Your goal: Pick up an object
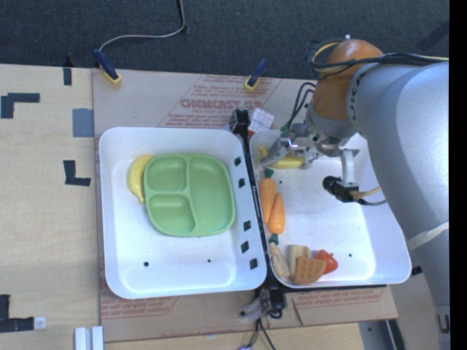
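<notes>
Red printed lettering reading "CHEMCAST" runs slantwise across the brown cardboard sheet (pixel 182 104) lying under the two white bins, just above them. A smaller line of red print beneath it is too blurred to read.

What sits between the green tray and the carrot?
The black divider where the two bins meet, seen in the camera view; green tray left, carrot right.

Lab bench (pixel 44 195); clamped bins (pixel 117 268)

Fixed overhead camera, slanted downward.
It looks from above, fairly near, on two shallow white plastic bins (pixel 117 217) side by side on the desk (pixel 44 195).
</notes>
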